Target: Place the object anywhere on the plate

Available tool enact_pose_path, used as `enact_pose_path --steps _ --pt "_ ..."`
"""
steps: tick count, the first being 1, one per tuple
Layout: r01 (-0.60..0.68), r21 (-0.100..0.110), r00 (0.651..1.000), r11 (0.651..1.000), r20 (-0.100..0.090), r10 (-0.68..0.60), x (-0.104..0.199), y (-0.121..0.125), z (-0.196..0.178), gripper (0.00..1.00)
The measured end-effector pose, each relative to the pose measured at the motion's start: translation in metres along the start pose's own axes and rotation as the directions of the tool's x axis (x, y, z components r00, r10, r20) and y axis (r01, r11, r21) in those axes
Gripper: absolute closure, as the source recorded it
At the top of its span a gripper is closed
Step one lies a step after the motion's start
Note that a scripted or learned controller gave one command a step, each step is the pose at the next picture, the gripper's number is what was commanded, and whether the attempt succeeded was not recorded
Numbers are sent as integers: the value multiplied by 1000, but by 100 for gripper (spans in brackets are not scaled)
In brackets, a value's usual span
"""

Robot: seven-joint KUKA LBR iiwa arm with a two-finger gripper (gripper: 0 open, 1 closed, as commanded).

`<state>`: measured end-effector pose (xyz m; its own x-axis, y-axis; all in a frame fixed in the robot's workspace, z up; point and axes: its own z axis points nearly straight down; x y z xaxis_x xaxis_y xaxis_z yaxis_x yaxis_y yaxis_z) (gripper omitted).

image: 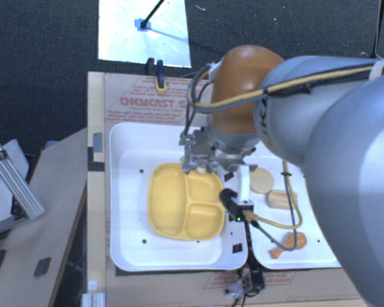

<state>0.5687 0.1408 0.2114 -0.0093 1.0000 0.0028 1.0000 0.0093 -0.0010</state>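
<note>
A yellow divided plate [183, 203] lies in the left white bin [129, 242]. My gripper [197, 161] hangs over the plate's far edge, under the orange wrist band [241, 88]. The arm's bulk covers much of the right bin. In the right bin [314, 258] I see a round tan disc [262, 180], a pale bread-like piece [280, 199] and a brown drumstick-shaped toy [289, 242]. I see nothing lying on the plate's visible compartments.
A black cable and a yellow hose [265, 223] run down from the wrist across the wall between the bins. Cardboard [143, 101] lines the bench behind the bins. An aluminium rail [15, 181] stands at the far left.
</note>
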Motion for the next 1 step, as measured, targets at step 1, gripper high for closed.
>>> enact_pose_path --steps 1 --pt "-6 -1 1000 1000 2 6 -3 1 0 0"
